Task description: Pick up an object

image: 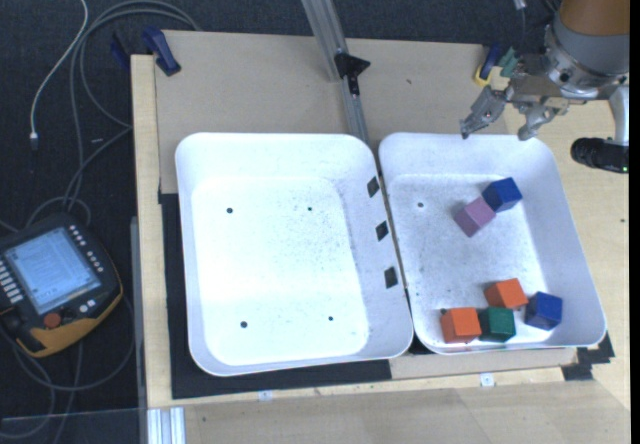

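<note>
Above the right bin's [560, 192] far rim, end effector [497, 126] hangs spread (apparently empty).

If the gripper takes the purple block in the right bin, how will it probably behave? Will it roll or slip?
The purple block looks like a small cube with flat faces, so it should slide rather than roll. It seems rigid and probably light. It touches the blue block, so a push may move both. The gripper is open.
</note>
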Available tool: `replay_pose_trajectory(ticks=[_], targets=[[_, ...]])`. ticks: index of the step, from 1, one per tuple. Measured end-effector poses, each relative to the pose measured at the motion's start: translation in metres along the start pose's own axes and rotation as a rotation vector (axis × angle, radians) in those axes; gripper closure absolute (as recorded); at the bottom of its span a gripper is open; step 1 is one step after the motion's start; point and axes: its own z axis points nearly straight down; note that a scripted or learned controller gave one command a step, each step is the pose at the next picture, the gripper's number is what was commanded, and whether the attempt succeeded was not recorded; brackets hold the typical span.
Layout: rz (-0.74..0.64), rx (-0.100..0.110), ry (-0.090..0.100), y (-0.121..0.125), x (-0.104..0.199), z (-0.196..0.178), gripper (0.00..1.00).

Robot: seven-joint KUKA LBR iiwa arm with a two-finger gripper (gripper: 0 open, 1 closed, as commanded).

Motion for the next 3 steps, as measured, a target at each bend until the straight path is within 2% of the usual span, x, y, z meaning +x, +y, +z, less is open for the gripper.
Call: replay_pose_trajectory(ticks=[1,2,3], targets=[[0.003,0.009,0.001,-0.049,-0.028,0.154,0.0],[0.002,-0.002,-0.001,-0.032,-0.036,0.172,0.0],[-0.001,0.002,0.001,-0.04,-0.012,0.183,0.0]])
